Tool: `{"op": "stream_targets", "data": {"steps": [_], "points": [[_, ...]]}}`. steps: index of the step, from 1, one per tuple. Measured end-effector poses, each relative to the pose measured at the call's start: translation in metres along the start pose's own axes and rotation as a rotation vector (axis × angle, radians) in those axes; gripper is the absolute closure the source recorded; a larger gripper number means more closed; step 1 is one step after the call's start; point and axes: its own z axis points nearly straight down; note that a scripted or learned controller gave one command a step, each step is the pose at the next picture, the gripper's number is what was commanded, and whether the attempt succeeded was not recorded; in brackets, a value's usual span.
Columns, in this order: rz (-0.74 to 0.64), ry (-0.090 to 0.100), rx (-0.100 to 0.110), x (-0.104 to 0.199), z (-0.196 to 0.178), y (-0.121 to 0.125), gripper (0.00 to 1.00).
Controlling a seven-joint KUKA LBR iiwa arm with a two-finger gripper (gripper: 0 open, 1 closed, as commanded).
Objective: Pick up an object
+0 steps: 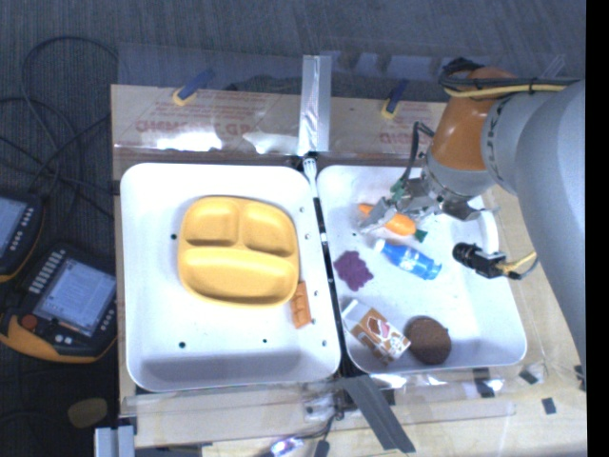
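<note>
My gripper [398,209] is low in the right bin [495,322], near its back wall. It sits right over a small orange item [402,225] that touches its tip. Just in front of that lies a blue and white bottle [411,259]. A purple bunch of grapes [354,269] lies to the left, near the divider between the bins. A brown printed packet [381,334] and a dark brown ball [429,340] rest by the right bin's front edge.
The left bin [152,341] holds a yellow divided plate [238,250] and a small orange piece [301,305] by its right wall. The grey arm with its orange band [466,136] reaches in from the right. A black hose end [476,257] hangs over the right bin.
</note>
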Motion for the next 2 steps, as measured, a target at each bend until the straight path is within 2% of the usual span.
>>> {"op": "stream_targets", "data": {"steps": [1,2], "points": [[0.000,0.001,-0.002,0.000,-0.010,0.001,1.00],[0.037,0.006,0.007,0.101,-0.141,0.023,1.00]]}}
